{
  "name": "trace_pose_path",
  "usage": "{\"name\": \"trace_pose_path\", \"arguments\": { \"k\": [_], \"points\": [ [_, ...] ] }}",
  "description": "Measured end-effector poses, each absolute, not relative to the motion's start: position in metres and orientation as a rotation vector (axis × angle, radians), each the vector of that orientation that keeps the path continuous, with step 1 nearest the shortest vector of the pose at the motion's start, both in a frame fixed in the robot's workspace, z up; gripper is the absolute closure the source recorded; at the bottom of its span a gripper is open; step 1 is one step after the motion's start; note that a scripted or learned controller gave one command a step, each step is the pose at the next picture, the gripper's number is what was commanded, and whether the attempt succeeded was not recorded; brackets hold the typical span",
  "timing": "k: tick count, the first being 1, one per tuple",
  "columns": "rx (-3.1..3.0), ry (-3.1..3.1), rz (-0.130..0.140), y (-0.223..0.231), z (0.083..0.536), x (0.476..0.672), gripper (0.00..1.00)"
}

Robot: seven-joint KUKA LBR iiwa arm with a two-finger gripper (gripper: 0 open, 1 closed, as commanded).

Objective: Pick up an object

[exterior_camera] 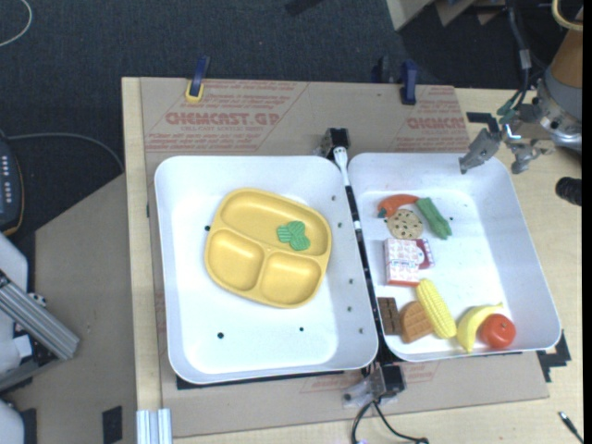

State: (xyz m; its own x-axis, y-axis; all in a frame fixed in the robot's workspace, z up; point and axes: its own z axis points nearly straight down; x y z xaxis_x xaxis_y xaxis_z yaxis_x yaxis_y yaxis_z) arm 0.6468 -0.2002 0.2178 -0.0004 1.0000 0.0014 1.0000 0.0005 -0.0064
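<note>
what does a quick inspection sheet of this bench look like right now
surface: wooden bench bearing left bin and right bin, side by side
job's things: right bin holds corn, tomato, banana, cookie, green vegetable, a red and white packet
clutter: yellow divided plate in left bin, a green piece in its upper compartment
grippers: gripper open over the right bin's far edge, holding nothing
cables: wires at the bench's near edge
surroundings: dark carpet, clamps on the far edge

We see a brown board-covered bench (277,109) bearing two shallow white bins — left bin (185,276) toward nine o'clock, right bin (518,248) toward three — edges touching.
</note>
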Motion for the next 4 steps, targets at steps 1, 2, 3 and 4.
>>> {"name": "trace_pose_path", "arguments": {
  "k": [1,2,3,4],
  "points": [
    [-2.214,-2.219,0.006,-0.193,0.155,0.645,0.00],
    [-2.217,-2.218,0.005,-0.185,0.103,0.637,0.00],
    [-2.220,-2.224,-0.003,-0.184,0.088,0.639,0.00],
    [-2.225,-2.229,-0.012,-0.184,0.102,0.641,1.00]
  ]
}}
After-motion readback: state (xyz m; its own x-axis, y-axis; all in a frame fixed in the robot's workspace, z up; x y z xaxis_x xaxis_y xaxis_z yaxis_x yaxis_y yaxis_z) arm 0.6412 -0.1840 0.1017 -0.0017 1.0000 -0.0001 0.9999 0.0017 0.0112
